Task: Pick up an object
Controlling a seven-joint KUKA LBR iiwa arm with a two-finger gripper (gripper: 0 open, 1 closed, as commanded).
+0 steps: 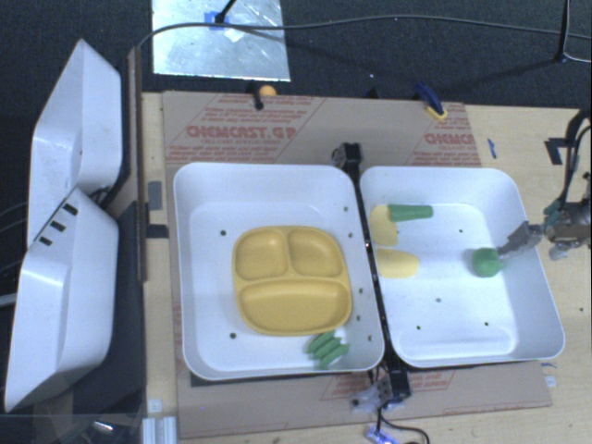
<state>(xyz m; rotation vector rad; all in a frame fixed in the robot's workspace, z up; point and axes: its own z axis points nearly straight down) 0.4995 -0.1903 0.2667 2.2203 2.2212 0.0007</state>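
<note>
Green ball (487, 263) touches gripper (514, 241) tip by right bin (532, 340) wall; grip state unclear, may roll off.

tool (518, 240) low at right, angled leftward

Single fixed camera, mounted above the bench, looking down at a slant. Both white bins sit fully in frame: left bin (199, 276) and right bin (532, 276), side by side at mid-distance. Near edge of the cardboard sheet (277, 128) under the bins falls at the bottom of frame, far edge toward the top, dark floor (416, 7) beyond. Arm enters at the right edge.
</note>
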